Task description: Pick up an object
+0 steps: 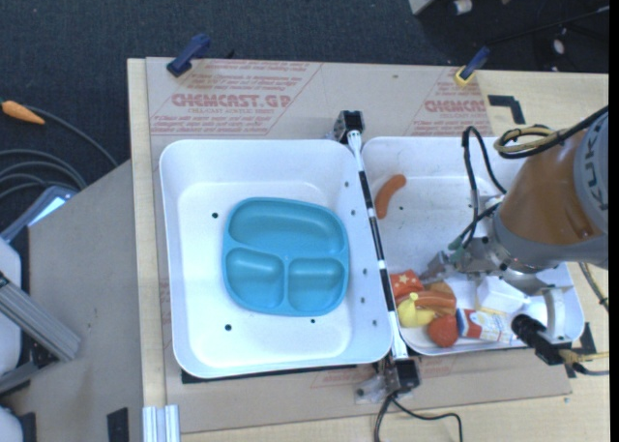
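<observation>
The arm reaches in from the right of the frame, and its claw (453, 264) hangs low over the right bin (426, 155), just above the heap of toy food (430, 307) in that bin's lower left corner. Whether the claw is wide or narrow I cannot tell from here, and nothing visibly sits in it, so I judge the pick not yet made. An orange sausage (388, 194) lies apart, higher in the same bin. The left bin (189, 237) carries a blue divided plate (285, 255). On the bench (232, 102), red print reads "CHEMCAST GP".
</observation>
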Robot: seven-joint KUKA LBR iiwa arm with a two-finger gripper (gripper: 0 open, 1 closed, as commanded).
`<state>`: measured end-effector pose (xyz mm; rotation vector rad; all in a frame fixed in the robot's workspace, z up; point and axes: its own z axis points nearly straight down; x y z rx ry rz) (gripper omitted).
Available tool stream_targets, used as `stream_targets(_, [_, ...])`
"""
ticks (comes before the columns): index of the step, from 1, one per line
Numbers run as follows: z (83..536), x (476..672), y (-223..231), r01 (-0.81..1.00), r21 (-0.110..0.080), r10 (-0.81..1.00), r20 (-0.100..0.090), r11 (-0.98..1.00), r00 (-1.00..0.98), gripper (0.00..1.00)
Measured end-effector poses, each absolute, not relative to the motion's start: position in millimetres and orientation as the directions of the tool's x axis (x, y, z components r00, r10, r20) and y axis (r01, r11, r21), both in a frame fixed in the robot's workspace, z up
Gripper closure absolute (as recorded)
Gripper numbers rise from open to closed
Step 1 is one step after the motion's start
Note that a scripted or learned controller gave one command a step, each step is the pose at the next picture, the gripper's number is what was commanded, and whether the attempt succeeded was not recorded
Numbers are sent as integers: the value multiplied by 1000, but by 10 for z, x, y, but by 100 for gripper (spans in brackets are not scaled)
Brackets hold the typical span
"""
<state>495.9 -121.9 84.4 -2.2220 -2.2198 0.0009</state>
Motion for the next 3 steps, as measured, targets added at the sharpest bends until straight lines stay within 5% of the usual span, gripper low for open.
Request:
stream_targets(1, [940, 4961, -1215, 1000, 0, 1000, 0, -1, 1, 100])
stream_targets(3, [1132, 4965, -1212, 1000, 2, 1000, 0, -2, 2, 100])
